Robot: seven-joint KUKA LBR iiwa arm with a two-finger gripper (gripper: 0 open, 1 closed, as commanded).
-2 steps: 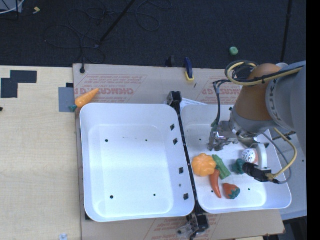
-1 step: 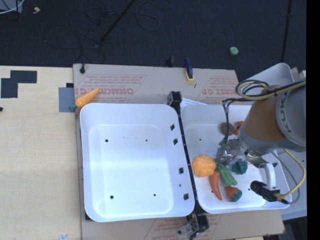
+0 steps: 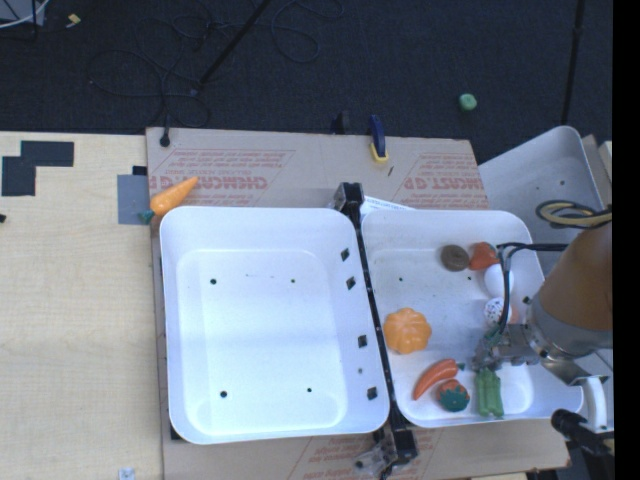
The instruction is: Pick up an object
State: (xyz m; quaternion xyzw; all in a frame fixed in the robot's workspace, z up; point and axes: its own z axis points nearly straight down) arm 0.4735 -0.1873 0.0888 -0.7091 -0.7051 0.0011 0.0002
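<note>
Claw (image 3: 492, 353): you are watching it hovering, state untellable, beside green vegetable (image 3: 489, 392); crowding red pepper (image 3: 436, 376) is risking a deflected grasp.

- dark blue-black carpeted floor (image 3: 400, 58) along the top, thin black cables (image 3: 300, 18) looping over it
- small green ball (image 3: 468, 100) on that floor
- pale wooden bench top (image 3: 70, 318) at left, black tape patches (image 3: 35, 163) on it
- brown printed cardboard sheet (image 3: 260, 173) lying on the bench
</note>
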